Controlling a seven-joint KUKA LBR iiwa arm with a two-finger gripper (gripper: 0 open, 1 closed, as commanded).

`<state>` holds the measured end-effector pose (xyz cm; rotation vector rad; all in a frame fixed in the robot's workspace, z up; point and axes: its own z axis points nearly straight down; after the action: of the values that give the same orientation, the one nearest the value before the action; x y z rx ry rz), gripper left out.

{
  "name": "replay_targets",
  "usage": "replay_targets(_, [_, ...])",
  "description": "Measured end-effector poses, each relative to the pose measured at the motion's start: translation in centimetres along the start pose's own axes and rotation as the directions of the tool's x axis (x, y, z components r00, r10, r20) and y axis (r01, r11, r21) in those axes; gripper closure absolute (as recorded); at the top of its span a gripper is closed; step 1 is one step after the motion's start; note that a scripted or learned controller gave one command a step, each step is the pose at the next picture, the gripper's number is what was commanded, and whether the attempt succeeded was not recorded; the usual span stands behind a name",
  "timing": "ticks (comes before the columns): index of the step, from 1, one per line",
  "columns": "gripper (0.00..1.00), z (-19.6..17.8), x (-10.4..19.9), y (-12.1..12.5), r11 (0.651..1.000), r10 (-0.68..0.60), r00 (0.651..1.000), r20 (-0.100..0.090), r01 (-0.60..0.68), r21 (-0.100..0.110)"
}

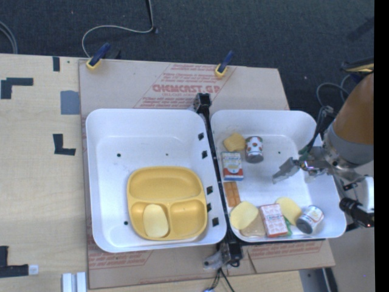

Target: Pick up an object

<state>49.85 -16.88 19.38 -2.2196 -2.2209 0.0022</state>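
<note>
Over the right bin (267,117), the gripper (284,172) hangs above bare white floor, and I cannot tell how it is set.

Left of the gripper, past the divider, the left bin (121,126) holds a yellow divided tray (167,201) with a pale oval piece (155,219) in its front-left compartment. Nearer on the gripper's left, in the right bin, stand a small can (254,149) with a red-spotted label and a yellow lump (234,142) just beside it; below those lies a small white-and-red carton (231,165), then a narrow orange bar (231,193) along the divider. Toward the bin's front edge, below the gripper, sit a yellow wedge (244,215), a red-and-white box (274,219), a yellow rounded piece (289,208) and a silver can (310,219) on its side, packed close together. None of these touches the gripper.
</note>
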Motion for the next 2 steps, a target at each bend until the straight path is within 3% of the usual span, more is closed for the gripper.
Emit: replay_targets(2, [0.00,10.7,6.4,12.3,1.000,-0.006,1.000,-0.001,0.006,-0.006])
